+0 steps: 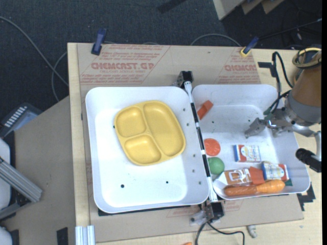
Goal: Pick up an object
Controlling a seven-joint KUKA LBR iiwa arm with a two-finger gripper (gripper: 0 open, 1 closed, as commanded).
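Observation:
My gripper (254, 129) hangs over the right bin (230, 93), at its right-middle, with the grey arm and its orange band behind it. Nothing shows held in it. Below it lies a small white carton (247, 152). Left of that are an orange-red round piece (212, 147) and a green ball (216, 165). An orange block (205, 109) rests by the bin's left wall. Along the front edge lie a juice box (239, 176), a carrot (255, 189) and a blue-and-white packet (274, 171).
The left bin (102, 152) holds a yellow divided plate (148, 132). A black divider strip (196, 126) runs between the bins. Cables loop at the right edge near the arm. Blue clamps hold the cardboard base at the back.

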